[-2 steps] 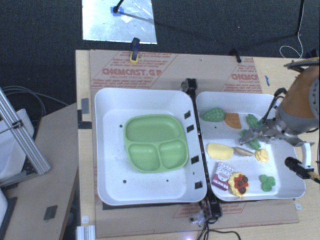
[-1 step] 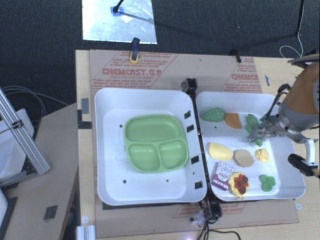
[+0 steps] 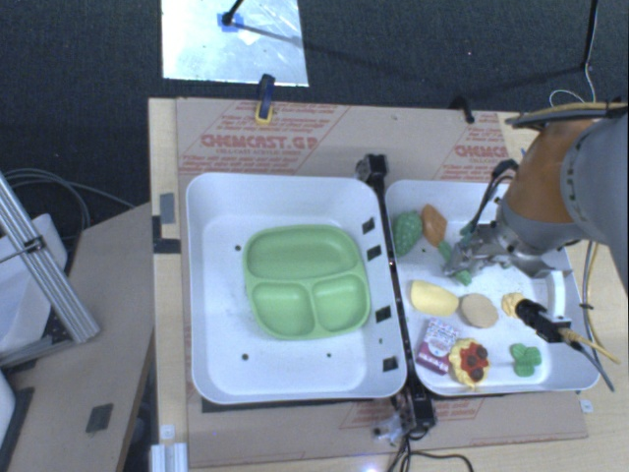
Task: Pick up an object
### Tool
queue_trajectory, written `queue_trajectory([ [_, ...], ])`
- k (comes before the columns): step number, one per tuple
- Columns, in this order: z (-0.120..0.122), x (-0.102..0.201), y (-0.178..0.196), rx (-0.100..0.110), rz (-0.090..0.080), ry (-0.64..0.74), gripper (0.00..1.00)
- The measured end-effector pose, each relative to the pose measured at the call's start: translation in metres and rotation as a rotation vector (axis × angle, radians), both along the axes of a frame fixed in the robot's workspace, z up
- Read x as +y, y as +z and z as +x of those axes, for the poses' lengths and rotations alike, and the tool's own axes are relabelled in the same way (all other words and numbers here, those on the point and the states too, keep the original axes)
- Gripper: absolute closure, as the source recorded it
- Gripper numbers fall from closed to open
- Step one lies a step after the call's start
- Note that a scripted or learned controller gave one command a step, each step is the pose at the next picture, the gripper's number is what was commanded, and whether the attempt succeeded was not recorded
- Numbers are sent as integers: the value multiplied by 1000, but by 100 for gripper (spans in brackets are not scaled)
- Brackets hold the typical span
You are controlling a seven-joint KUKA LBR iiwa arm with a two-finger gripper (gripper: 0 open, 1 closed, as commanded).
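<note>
Place: robotics lab
Arm: industrial, grey with orange band
Tabletop: 2 white bins, left of end effector
Surroundings: cables, aluminium framing, dark carpet

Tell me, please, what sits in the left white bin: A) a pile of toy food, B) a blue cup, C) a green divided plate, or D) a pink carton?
C: the left bin holds a green plate with three compartments, while the toy food, such as the yellow piece and the tan round piece, lies in the right bin.
</note>
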State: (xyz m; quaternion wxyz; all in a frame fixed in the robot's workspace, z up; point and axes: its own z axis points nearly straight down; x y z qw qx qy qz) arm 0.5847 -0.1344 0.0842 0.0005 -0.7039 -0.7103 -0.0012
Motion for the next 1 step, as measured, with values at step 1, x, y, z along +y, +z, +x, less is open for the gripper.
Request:
queue_trajectory([
  [1,-18,99,107,-8,2,5,100],
])
